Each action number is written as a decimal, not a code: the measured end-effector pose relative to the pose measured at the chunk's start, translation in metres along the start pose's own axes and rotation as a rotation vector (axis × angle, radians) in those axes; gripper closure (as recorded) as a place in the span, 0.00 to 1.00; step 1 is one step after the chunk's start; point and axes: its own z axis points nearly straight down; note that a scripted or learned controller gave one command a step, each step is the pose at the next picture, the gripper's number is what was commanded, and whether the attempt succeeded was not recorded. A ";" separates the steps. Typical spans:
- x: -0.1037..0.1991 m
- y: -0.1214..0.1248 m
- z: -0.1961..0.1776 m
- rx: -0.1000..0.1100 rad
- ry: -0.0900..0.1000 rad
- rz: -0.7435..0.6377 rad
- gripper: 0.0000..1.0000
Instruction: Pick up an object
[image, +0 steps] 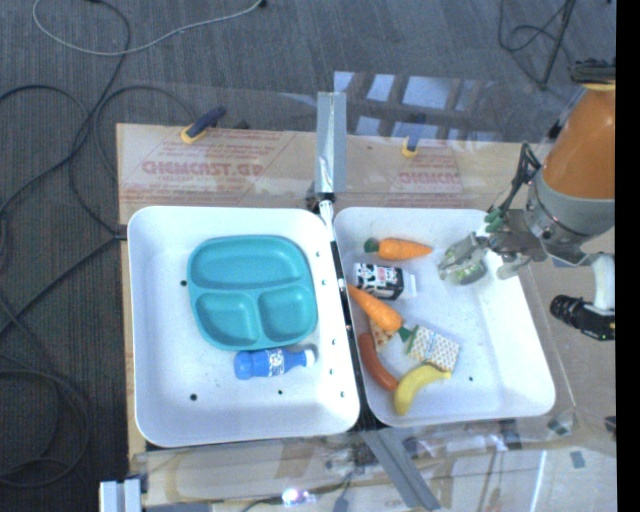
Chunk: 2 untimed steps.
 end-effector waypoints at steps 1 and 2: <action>-0.053 0.037 0.166 -0.002 0.000 0.006 0.00; -0.053 0.037 0.166 -0.002 0.000 0.006 0.00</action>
